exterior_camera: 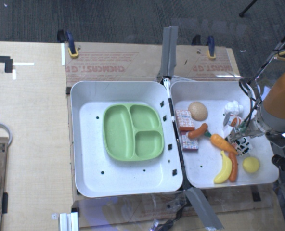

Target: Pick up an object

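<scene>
My gripper hangs low in the right bin, at the right end of an orange carrot. Close around it lie a yellow banana, a red sausage and a yellow lemon. Further left are an orange-red sausage, a pink box and a beige egg-shaped ball. A white crumpled item lies behind the gripper. Whether anything sits in the gripper is hidden by its body.
A green divided plate rests in the left bin. A grey metal divider bar runs between the bins. Clamps hold the cardboard behind. The arm's orange band sits over the right bin's right rim.
</scene>
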`<state>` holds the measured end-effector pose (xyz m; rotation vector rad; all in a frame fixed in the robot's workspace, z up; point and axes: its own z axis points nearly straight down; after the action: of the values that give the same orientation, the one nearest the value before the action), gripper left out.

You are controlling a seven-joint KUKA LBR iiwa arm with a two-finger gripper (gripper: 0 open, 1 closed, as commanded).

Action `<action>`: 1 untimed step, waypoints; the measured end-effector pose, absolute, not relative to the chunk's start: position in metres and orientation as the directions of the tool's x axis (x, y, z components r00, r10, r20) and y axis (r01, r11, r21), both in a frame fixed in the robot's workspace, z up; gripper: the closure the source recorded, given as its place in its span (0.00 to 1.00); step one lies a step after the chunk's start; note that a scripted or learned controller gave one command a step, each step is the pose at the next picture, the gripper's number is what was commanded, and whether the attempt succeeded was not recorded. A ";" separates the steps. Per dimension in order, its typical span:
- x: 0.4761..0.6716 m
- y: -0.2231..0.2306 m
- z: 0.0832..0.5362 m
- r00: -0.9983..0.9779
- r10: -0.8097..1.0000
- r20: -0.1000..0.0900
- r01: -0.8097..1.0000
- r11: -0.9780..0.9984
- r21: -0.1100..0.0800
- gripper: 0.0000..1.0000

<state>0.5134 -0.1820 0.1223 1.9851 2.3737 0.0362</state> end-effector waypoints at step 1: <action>0.577 -0.151 0.236 -0.098 0.995 -0.002 0.995 0.098 -0.001 1.00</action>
<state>0.5769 -0.1506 0.2364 2.1091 2.3276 -0.0029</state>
